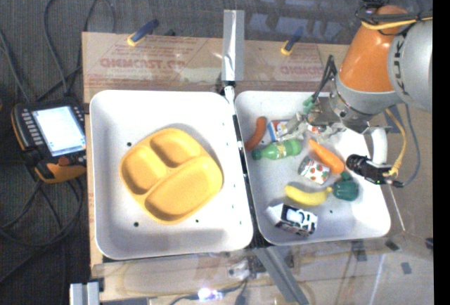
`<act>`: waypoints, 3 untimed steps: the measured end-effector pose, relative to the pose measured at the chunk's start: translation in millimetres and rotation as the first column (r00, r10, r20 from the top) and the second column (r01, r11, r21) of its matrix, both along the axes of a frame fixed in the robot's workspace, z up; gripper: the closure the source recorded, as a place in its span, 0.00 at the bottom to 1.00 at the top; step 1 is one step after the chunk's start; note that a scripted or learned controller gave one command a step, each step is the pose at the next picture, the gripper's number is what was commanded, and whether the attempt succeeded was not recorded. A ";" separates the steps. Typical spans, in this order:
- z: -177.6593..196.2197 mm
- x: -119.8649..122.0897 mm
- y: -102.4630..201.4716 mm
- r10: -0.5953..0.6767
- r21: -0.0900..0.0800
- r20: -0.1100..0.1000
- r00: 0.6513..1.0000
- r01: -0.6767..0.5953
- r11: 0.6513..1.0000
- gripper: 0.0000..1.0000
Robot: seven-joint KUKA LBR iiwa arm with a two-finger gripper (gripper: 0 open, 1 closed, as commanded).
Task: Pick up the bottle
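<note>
Two white bins sit on the bench. The green bottle (278, 150) lies flat in the right bin (365, 223), not picked up yet. The pincer (314, 121) hangs just above it; I cannot tell how open it is.

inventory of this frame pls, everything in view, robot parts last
left bin: 1, white, left half of bench
plate: 1, yellow, three compartments, in left bin
right bin: 1, white, right half of bench
bottle: 1, green, lying on its side, right bin, upper left
sausage: 1, red-orange, just above the bottle
carrot: 1, orange, right bin centre
banana: 1, yellow, lower centre
packet: 1, black and white, near front edge
green item: 1, dark green, right of banana
handheld pendant: 1, lit screen, left of bench
gripper: 1, over right bin's upper part
arm: 1, grey and orange, from the right
</note>
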State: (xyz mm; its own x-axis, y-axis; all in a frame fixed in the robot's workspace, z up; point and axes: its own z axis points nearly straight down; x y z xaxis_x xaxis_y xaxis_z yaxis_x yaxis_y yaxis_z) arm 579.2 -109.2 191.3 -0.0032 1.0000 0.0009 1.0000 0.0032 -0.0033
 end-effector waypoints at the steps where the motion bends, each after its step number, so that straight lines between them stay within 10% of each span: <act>1: -80.5 29.4 -9.6 0.222 -0.004 0.018 0.975 -0.222 0.975 0.00; 3: -86.9 21.8 -4.3 0.178 -0.011 0.045 0.983 -0.178 0.984 0.00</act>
